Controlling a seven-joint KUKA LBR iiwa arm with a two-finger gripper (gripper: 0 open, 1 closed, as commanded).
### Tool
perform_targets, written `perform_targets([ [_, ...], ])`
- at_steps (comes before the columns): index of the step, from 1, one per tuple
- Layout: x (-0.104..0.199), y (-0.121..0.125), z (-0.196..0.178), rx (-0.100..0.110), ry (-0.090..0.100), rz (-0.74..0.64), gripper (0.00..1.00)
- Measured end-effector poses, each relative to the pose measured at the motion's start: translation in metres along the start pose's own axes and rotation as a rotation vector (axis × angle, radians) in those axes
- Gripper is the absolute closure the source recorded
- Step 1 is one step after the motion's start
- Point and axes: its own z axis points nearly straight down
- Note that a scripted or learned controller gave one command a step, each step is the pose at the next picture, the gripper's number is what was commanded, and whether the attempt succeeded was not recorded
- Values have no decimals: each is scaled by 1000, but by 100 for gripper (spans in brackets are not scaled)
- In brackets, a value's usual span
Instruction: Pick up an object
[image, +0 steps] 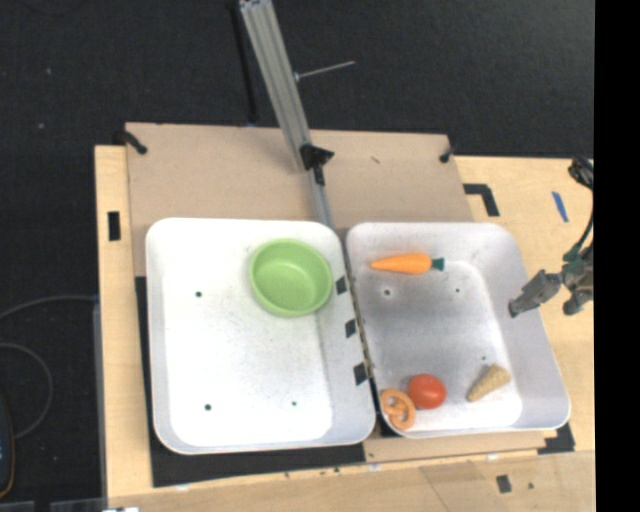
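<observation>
Orange carrot (405, 264) lies at the far end of the right bin (535, 370); tomato (427, 391) lies near its front rim. Gripper (556, 291) hovers at that bin's right rim, jaws spread, empty. Approach step; next: move inward and descend over one object.

Carrot (405, 264), tomato (427, 391) in right bin (520, 300)

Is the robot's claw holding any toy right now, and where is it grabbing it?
No. The claw sits over the right bin's right edge, open, with nothing between its fingers.
</observation>
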Motion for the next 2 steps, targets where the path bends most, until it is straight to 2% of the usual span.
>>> perform_targets([
  [1, 0, 0, 0, 0, 0, 0, 0],
  [2, -8, -6, 50, 2, -1, 3, 0],
])
